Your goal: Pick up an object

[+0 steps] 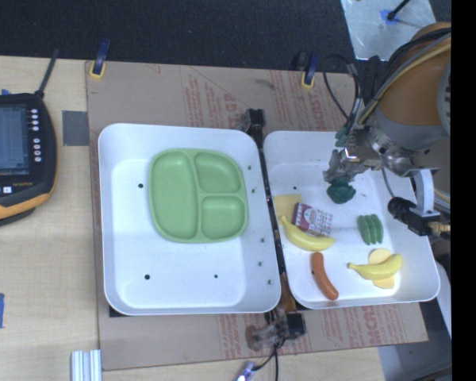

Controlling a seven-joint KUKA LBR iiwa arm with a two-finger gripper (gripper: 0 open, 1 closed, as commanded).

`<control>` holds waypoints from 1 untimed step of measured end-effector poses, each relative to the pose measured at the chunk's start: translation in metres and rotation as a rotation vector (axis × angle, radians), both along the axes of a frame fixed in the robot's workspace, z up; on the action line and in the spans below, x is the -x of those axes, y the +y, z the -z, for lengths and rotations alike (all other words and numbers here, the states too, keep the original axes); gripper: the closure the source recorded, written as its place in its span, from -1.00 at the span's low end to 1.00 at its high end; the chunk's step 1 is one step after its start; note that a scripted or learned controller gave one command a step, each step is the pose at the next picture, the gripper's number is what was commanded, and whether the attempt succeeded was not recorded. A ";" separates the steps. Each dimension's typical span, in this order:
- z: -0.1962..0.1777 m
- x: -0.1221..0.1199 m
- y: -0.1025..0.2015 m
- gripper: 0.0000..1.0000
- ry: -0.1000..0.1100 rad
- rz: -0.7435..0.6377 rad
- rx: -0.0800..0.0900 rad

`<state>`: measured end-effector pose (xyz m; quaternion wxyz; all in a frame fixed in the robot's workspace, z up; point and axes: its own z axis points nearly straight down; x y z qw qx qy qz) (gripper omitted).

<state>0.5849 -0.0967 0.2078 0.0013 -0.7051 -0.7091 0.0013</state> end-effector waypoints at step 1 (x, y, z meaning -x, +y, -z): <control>0.001 0.000 0.000 -1.00 0.001 0.001 0.000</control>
